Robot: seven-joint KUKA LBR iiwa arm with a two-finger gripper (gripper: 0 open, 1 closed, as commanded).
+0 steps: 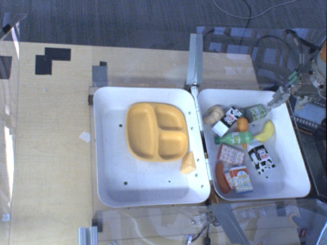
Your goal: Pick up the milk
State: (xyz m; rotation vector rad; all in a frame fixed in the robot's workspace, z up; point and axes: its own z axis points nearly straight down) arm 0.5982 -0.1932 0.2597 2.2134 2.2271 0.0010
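Observation:
Two small cartons with black-and-white cow patches lie in the right bin (299, 185). One milk carton (233, 116) is near the bin's back, beside an orange (242, 124). The other milk carton (260, 159) lies toward the middle right. My gripper (279, 98) hangs over the bin's back right corner, just right of a green can (255, 112) and apart from both cartons. The arm's wrist (314, 78) sits at the view's right edge. Nothing is seen held.
The right bin also holds a banana (265, 131), a green bottle (239, 138), a brown potato (213, 114), a snack box (231, 154), a sausage (222, 176) and a juice carton (239, 179). The left bin (110, 188) holds a yellow divided plate (156, 130) and a cheese wedge (188, 163).

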